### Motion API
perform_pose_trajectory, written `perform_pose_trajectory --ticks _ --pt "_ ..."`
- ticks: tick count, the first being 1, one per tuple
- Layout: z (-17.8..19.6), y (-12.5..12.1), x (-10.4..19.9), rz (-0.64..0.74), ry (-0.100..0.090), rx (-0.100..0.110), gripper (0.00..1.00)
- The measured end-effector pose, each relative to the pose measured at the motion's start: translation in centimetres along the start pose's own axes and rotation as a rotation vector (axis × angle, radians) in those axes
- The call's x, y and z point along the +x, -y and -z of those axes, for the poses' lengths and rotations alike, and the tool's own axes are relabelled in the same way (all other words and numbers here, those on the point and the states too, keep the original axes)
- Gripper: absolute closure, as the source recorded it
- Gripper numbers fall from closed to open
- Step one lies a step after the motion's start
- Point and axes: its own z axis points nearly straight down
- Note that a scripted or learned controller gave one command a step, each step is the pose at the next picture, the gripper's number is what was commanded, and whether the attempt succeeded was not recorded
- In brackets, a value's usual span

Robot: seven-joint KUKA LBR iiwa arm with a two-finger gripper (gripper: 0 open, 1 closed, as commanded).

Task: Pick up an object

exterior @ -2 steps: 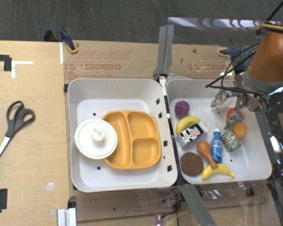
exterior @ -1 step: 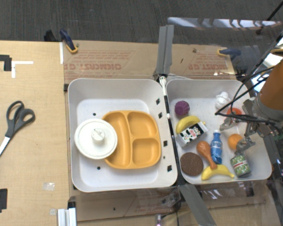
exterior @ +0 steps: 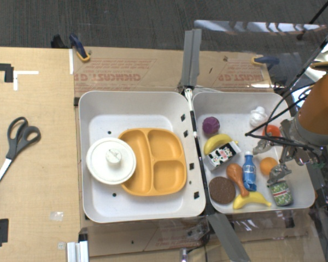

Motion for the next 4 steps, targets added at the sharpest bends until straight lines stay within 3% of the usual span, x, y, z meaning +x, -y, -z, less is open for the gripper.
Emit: perform_pose_trajectory --ticks 1,2,4 --pt "-0.3 -6.1 -2.0 -0.096 -0.011 -0.005 0.0" --pt "0.8 0.9 1.2 -0.296 -0.003 -0.003 0.0" --pt "0.0 0.1 2.2 -0.32 0.002 -0.008 0.0"
